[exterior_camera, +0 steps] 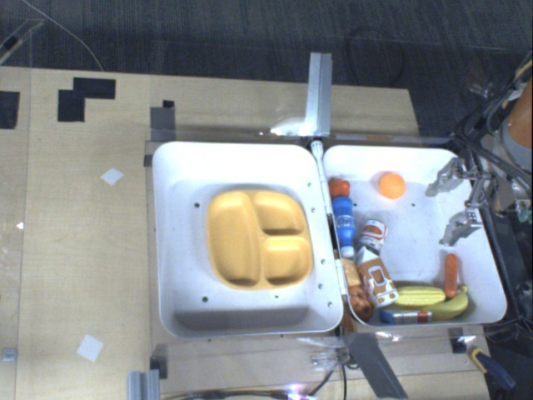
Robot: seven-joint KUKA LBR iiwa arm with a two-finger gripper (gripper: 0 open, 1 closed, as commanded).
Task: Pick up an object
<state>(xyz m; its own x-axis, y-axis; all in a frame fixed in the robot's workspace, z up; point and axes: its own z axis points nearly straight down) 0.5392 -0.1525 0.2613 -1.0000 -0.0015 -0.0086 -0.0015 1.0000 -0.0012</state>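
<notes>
Over right bin, near its right wall: gripper, fingers apart, nothing between. Just below: sausage, then banana. Well left: orange ball. Step: approach, likely. Next: descent onto sausage, then closure.

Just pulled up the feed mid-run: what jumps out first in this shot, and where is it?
The yellow divided tray dominates, lying alone in the middle of the left bin. In the right bin, an orange ball sits apart near the far wall, while bottles, a can, a banana and other items crowd along the divider and the near wall. The hand hovers over that bin's right side with open fingers, holding nothing.
</notes>
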